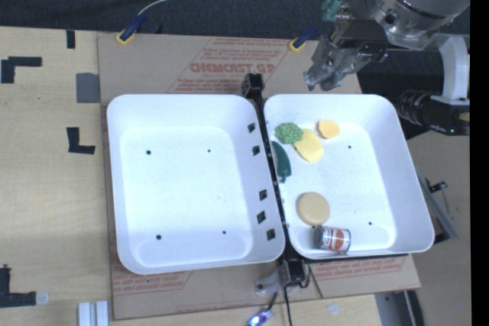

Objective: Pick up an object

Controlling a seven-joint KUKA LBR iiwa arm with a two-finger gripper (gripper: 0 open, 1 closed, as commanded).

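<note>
Approach step, nothing grasped: two-finger gripper [330,78] hovering above far rim of right shallow white bin [405,164], finger state unclear; next needs descent onto yellow soft wedge [309,147], crowded by green broccoli-like piece [288,133], orange round chip [328,129]; tan disc [312,207], red-white can [334,239] nearer front.

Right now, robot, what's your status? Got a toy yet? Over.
End effector above right bin's far rim, nothing between fingers. Toys all in bin: broccoli, cookie, can. Nothing in the way.
</note>
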